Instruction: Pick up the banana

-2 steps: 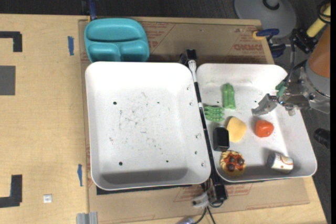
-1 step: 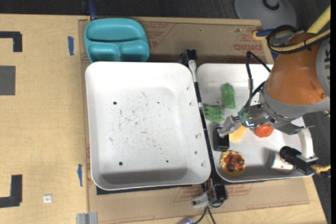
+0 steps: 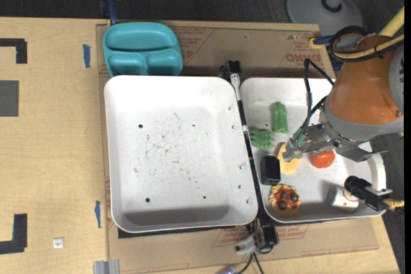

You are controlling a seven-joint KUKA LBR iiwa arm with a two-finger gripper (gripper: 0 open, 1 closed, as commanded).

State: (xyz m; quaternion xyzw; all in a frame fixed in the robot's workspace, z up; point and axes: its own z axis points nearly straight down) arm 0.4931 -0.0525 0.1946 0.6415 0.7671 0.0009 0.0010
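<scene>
Orange and grey, the arm (image 3: pixel 366 96) leans in from the right over the right-hand bin (image 3: pixel 257 96), its wrist bent down so the gripper (image 3: pixel 297 147) sits low above the bin floor. The banana (image 3: pixel 290 162), pale yellow, lies just under the gripper tip, touching or nearly touching it; whether the claw is wide, narrow or closed on the fruit cannot be told from this slant.

At the near edge of that bin lie a round, decorated pastry-like piece (image 3: pixel 284 197) and a small white and orange item (image 3: pixel 343 197). A black block (image 3: pixel 270 169) lies just left of the banana, and a red-orange ball (image 3: pixel 323 158) just right of it. Farther back are a green ridged item (image 3: pixel 261 137) and a green pickle-like piece (image 3: pixel 279 117). Beyond the left bin (image 3: pixel 128 112) stands a teal tray (image 3: pixel 142 49).
</scene>
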